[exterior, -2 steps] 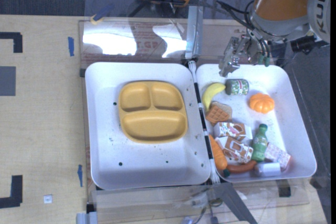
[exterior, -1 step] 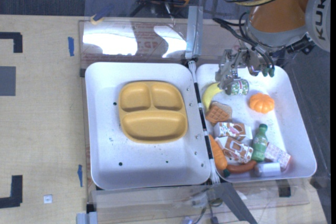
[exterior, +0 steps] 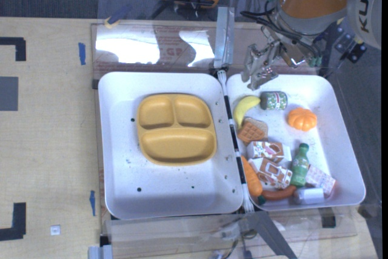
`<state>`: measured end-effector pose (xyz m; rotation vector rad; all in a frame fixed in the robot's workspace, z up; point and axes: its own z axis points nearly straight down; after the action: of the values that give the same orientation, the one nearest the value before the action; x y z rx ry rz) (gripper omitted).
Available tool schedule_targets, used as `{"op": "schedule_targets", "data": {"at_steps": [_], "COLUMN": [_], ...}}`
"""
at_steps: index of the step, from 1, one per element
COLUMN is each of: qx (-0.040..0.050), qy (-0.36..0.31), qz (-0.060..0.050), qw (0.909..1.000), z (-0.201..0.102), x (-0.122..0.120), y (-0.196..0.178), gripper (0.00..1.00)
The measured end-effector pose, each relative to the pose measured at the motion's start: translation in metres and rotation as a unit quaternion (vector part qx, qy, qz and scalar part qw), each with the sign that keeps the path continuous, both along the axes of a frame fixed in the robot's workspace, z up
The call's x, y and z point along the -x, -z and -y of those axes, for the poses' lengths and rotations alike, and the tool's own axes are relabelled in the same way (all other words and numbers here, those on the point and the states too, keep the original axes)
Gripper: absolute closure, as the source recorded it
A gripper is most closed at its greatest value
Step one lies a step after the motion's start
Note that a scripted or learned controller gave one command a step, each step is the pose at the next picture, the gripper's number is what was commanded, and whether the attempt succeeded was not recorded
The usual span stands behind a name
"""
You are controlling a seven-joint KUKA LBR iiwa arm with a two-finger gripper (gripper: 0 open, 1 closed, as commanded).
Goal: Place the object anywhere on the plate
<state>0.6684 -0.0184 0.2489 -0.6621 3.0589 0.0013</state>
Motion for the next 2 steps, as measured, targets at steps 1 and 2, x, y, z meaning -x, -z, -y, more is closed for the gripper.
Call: {"op": "schedule_targets", "data": {"at_steps": [1, 2], "qx": [0.0003, 0.0012], "qy": [0.05, -0.084], "qz": [-0.004, -0.003], "qw": [0.9988, 0.9965], "z": [0.038, 0.042], "x": [0.041, 0.119], "y": [0.053, 0.063], "gripper": [1.0, 1.0]}}
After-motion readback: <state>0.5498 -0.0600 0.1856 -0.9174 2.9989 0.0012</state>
